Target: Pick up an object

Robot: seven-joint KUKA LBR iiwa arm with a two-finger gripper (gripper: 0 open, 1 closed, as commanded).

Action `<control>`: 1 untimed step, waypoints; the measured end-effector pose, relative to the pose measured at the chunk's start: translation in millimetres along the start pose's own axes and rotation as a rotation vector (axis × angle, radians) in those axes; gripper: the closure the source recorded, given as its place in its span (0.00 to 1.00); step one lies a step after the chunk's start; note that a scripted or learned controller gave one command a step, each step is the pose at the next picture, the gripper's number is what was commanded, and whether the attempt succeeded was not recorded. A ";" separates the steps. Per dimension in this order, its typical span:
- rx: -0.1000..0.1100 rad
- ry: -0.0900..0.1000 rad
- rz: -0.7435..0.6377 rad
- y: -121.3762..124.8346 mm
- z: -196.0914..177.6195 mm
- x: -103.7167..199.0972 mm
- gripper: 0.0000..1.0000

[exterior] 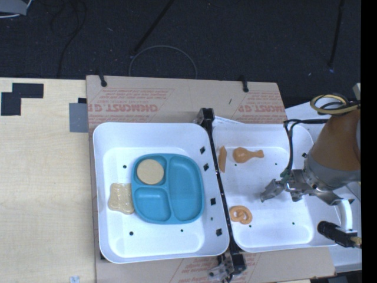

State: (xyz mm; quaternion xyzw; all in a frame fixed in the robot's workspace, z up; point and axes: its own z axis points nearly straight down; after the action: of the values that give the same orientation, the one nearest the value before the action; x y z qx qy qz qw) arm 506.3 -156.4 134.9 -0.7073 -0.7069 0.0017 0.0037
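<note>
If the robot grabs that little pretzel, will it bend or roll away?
The pretzel looks like a moulded toy, so it probably stays stiff. It lies flat in the right bin, so rolling seems unlikely. Its thin loops may slip from the gripper.

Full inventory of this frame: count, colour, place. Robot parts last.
bins: 2, white, side by side on the bench
tray: 1, blue, three compartments, in the left bin
round patty: 1, tan, in the tray's upper-left compartment
waffle piece: 1, pale yellow, left bin floor, at the tray's left edge
drumstick: 1, orange-brown, right bin, upper part
strip: 1, orange-brown, right bin, left of the drumstick near the divider
pretzel: 1, orange-brown, right bin, lower left
cardboard: 1 sheet, brown, under the bins
arm: 1, grey and orange, from the right
gripper: 1, grey, over the right bin, right of the pretzel
</note>
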 end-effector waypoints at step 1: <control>-0.006 -0.002 0.000 0.5 48.7 0.5 0.00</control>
State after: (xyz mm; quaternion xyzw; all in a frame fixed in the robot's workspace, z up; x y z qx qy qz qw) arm 506.4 -155.8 86.3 -0.7075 -0.7068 0.0004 0.0008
